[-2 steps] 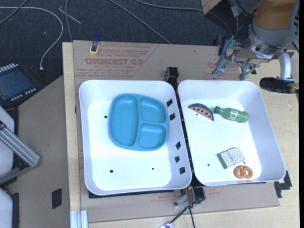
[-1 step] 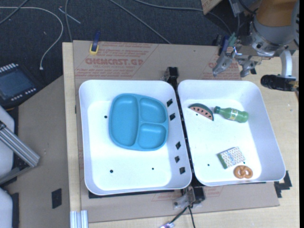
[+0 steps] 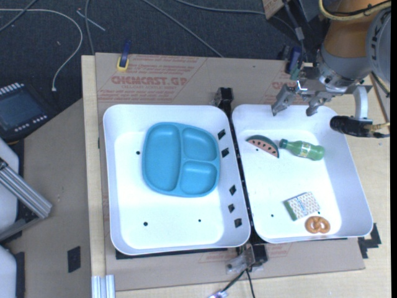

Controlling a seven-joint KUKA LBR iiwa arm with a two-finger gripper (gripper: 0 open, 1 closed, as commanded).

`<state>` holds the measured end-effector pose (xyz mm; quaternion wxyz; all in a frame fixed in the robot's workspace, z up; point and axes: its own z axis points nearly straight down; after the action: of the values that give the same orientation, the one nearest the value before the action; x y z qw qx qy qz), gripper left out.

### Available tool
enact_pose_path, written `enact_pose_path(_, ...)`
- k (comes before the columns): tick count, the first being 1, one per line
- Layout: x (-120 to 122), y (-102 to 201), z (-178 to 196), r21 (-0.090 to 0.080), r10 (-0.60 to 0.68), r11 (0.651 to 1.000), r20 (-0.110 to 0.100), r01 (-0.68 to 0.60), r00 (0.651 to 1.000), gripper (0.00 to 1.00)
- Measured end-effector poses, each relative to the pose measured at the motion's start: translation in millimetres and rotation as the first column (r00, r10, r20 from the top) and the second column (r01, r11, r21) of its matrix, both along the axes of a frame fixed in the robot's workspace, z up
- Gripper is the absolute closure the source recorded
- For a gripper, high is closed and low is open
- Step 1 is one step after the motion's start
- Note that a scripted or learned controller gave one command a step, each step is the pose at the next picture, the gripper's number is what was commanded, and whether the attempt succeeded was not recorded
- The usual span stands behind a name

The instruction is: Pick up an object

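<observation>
The right bin [image 3: 347, 166] holds a watermelon slice [image 3: 263, 146], a green bottle [image 3: 302, 149] lying on its side, a green-and-white packet [image 3: 301, 205] and a pretzel [image 3: 317, 225]. My gripper [image 3: 296, 106] hangs over the bin's far edge, above and behind the bottle and the slice. Its two fingers [image 3: 279, 106] are spread apart with nothing between them.
The left bin [image 3: 124, 197] carries a blue divided plate [image 3: 181, 159]. A black clip [image 3: 223, 96] sits where the two bins meet at the back. Both bins rest on a cardboard sheet [image 3: 155, 76]. Cables lie on the dark floor behind.
</observation>
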<state>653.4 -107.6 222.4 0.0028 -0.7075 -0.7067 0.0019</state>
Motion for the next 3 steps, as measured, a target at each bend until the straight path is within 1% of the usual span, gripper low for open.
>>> enact_pose_path(1, -7, 4, -45, 0.0, 0.001, 1.0, 0.001, -0.001, 1.0, 0.0)
enact_pose_path(2, -4, 7, -88, 0.0, 0.002, 1.0, 0.001, -0.002, 1.0, 0.0)
enact_pose_path(3, -2, 7, -74, 0.0, 0.002, 1.0, 0.008, -0.002, 1.0, 1.0)
